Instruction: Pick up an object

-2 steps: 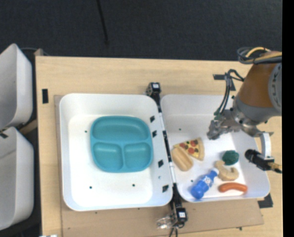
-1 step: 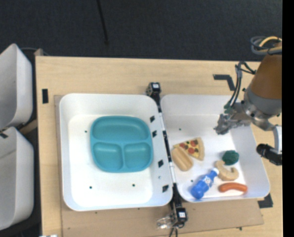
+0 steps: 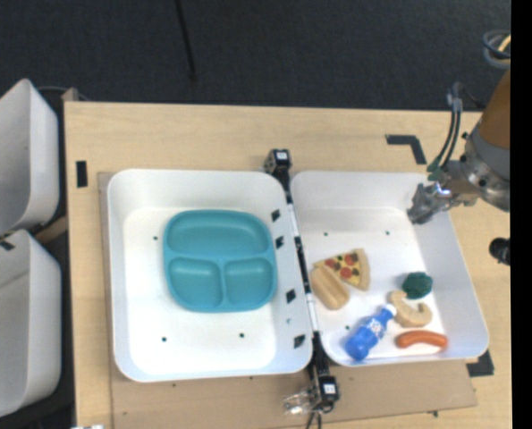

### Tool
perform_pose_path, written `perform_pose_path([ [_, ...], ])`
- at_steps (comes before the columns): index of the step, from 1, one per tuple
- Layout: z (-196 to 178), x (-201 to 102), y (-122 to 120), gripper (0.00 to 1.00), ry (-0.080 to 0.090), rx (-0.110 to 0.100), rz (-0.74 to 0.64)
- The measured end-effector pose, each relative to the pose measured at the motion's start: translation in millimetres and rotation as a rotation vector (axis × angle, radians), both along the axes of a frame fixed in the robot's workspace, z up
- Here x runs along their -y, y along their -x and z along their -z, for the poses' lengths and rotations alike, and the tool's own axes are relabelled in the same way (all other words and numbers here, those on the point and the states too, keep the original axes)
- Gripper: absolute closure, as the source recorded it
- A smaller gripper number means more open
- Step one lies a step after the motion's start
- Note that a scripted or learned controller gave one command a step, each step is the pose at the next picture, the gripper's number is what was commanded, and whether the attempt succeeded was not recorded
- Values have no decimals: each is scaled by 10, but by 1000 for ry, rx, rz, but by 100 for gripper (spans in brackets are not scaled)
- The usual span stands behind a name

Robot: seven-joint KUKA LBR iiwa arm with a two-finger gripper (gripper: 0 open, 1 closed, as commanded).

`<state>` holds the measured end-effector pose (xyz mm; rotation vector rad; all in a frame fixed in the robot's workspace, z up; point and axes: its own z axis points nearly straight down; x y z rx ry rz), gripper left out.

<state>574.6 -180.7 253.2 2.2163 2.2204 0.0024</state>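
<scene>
The gripper point(image 3: 424, 202), its state impossible to tell, hangs at the right bin's point(image 3: 355, 195) far right edge; the toys lie nearer and left, pizza point(image 3: 349, 266) closest.

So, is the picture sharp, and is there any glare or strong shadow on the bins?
Camera view: slightly soft overall; light is even, with faint shadows under the toys; the white bins look bright without harsh glare; the gripper is blurry, and small print on the bottle is unreadable.
</scene>
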Motion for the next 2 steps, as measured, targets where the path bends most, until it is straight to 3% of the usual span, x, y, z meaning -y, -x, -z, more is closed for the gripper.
perform_pose_path([
  [1,-246,12,-8,100,-1,0,-1],
  [2,-282,-410,-195,100,0,-1,-2],
])
